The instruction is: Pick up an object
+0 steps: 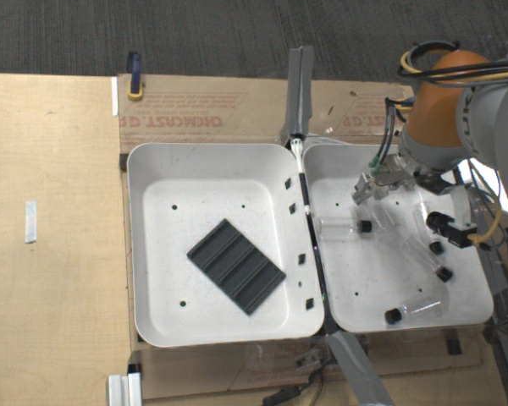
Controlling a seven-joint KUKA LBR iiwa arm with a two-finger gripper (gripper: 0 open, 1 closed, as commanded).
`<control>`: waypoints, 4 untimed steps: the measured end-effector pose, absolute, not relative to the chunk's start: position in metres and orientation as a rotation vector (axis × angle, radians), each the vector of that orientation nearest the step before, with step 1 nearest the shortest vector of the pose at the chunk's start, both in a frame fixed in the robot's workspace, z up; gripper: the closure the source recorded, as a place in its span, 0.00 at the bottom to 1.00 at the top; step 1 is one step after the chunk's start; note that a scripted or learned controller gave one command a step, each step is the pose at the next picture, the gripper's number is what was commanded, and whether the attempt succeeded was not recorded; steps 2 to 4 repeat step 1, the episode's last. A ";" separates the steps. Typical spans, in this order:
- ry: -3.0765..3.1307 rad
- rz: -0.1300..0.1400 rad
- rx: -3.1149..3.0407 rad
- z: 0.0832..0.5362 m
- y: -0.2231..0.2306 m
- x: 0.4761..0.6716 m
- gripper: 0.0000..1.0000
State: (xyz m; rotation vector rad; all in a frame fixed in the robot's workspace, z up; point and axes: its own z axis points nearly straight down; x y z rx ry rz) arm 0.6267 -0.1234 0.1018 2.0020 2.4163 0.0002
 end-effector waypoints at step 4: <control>2.405 -0.002 2.021 0.227 -0.063 0.632 1.00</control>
